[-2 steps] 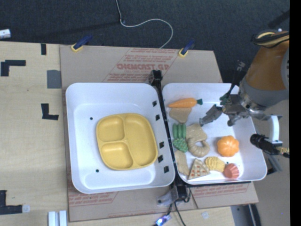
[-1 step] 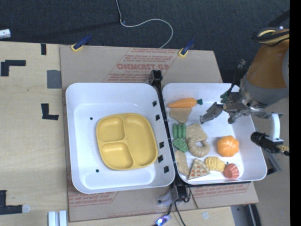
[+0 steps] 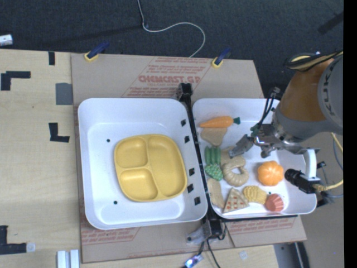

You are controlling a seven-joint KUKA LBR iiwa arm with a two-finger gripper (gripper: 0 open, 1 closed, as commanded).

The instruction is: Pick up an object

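The right bin [image 3: 254, 106] holds several toy foods. Among them are a carrot [image 3: 218, 121], a tan bread slice [image 3: 212, 135], a green pickle [image 3: 213, 162], a beige pretzel ring [image 3: 235, 172] and an orange [image 3: 270, 173]. A pizza slice [image 3: 235, 200], a yellow corn piece [image 3: 254, 194] and a red strawberry [image 3: 274, 203] lie along its near side. My gripper [image 3: 244, 146] hangs over the middle of this bin, just above the pretzel ring and right of the bread slice. Nothing shows in its grasp.
The left bin [image 3: 95, 121] carries a yellow divided plate [image 3: 149, 167]. A black divider clip [image 3: 184, 91] sits between the bins. The arm with its orange band [image 3: 304, 94] covers the right bin's far right corner. A white cable [image 3: 173, 27] runs behind the bench.
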